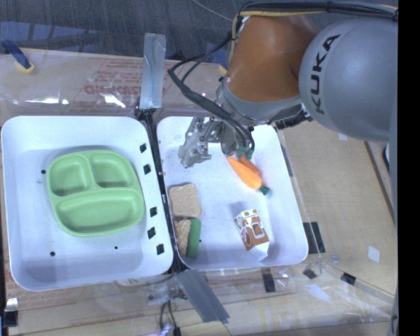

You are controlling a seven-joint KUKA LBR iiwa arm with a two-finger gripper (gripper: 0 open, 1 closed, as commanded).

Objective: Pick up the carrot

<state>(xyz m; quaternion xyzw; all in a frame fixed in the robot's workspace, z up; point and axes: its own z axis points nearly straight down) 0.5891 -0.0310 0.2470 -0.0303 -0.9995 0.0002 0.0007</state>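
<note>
The arm (315,61) reached over the right bin (287,208). The left bin (14,187) held a green plate (94,191). The gripper (206,142) hung above the right bin's back; whether it was released or clenched I cannot tell. The carrot (245,172) lay just beside it, on the bin floor, ungrasped.
</note>
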